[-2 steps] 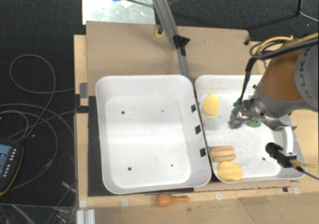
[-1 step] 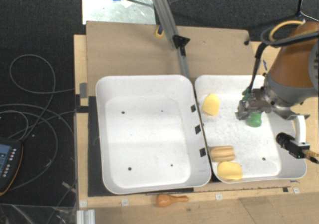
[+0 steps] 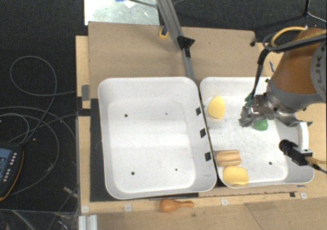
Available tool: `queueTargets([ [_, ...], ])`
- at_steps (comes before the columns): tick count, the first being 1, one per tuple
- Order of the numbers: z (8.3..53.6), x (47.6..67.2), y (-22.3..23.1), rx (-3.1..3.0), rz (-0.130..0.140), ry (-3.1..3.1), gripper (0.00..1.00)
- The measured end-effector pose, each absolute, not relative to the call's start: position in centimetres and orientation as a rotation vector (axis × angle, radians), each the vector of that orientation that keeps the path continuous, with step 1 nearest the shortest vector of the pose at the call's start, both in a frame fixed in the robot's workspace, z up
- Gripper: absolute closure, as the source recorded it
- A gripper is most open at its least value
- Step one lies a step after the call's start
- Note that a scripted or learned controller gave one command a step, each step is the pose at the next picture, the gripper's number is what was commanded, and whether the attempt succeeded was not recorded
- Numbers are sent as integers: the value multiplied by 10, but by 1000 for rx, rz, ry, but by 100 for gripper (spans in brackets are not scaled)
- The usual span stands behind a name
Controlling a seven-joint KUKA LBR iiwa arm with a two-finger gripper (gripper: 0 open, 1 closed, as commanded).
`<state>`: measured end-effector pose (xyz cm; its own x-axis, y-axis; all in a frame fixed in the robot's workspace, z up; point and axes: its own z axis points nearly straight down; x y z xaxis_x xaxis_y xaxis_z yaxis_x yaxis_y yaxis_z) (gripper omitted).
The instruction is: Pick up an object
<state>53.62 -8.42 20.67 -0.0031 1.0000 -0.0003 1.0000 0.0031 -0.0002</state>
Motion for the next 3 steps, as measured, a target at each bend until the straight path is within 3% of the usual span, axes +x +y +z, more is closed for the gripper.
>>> queueTargets([
  [3, 204, 518, 65, 2211, 4, 2234, 100],
])
